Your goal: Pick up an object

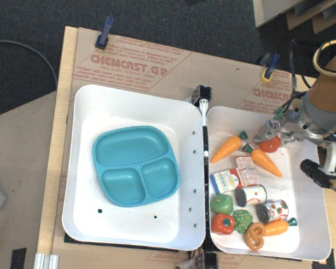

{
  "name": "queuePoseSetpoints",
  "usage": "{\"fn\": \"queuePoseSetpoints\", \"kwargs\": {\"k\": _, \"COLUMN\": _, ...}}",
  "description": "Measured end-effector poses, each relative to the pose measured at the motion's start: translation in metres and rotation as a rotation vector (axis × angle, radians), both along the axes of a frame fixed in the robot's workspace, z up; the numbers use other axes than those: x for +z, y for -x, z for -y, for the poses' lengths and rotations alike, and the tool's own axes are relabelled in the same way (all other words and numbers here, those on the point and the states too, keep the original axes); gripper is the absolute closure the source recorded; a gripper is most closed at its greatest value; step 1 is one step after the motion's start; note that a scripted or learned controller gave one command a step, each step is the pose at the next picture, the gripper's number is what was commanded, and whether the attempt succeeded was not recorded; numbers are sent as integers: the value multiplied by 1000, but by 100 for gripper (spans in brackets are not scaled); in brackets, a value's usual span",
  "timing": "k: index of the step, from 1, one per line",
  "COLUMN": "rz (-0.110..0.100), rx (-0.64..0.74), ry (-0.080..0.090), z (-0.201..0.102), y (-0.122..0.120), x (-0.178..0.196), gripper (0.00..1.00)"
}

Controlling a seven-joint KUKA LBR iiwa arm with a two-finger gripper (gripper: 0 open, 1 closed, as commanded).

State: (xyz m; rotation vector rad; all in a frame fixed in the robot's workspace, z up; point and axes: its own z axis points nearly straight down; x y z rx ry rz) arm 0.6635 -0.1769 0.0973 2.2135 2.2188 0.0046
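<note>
We saw a small red tomato-like piece (pixel 270 143) lying near the far edge of the right bin (pixel 310 243), directly under the gripper (pixel 276 132), which appeared to touch it from above. Whether the gripper was clenched or released we could not tell. Just beside the red piece lay two carrots (pixel 266 161), with other toy foods nearer. The left bin (pixel 80 160) carried a teal divided plate (pixel 136 165).

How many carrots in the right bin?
3. One carrot lies near the bin's top left, one just right of it, and a smaller one near the bottom right. Others may hide under the pile.
</note>
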Motion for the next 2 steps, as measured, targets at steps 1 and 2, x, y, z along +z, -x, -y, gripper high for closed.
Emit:
{"fn": "queuePoseSetpoints", "kwargs": {"k": 1, "rz": -2, "rx": 4, "ry": -3, "z": -73, "y": 2, "x": 50, "gripper": 100}}
{"fn": "queuePoseSetpoints", "kwargs": {"k": 2, "rz": 0, "rx": 7, "ry": -3, "z": -156, "y": -5, "x": 91, "gripper": 100}}
